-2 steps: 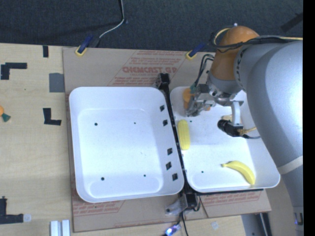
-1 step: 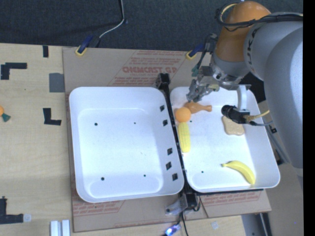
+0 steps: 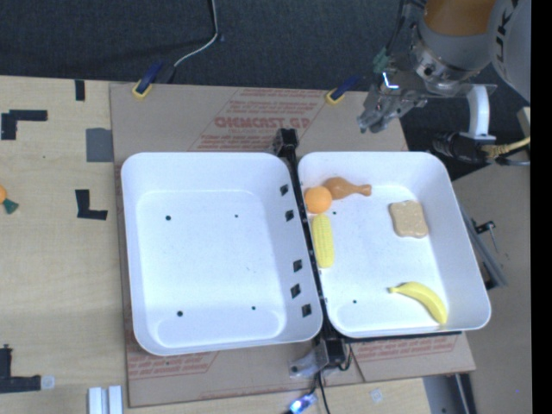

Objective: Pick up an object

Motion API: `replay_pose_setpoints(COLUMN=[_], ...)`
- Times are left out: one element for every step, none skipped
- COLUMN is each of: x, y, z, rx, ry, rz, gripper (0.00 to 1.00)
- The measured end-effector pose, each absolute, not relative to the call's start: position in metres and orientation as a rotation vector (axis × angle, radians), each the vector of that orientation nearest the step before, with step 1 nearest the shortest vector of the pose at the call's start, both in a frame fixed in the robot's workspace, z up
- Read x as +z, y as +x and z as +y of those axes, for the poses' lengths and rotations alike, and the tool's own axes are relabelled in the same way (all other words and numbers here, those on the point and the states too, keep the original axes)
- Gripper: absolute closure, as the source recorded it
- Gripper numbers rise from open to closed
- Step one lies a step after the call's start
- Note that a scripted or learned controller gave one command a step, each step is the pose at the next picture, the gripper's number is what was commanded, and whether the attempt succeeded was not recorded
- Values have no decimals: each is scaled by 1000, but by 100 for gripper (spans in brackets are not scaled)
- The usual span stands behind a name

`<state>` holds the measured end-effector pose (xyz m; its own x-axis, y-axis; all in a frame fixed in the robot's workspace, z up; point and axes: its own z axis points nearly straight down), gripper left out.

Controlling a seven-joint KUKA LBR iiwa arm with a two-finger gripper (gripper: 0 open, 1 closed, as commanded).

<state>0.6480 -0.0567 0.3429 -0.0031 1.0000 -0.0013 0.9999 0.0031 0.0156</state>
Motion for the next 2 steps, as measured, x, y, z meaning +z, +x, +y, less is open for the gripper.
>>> replay_pose_setpoints(x=[342, 351], y=[647, 647], z=[-57, -57], rx=[-4, -6], ry=[2218, 2216], rz=[2223, 2223], gripper=[100, 100])
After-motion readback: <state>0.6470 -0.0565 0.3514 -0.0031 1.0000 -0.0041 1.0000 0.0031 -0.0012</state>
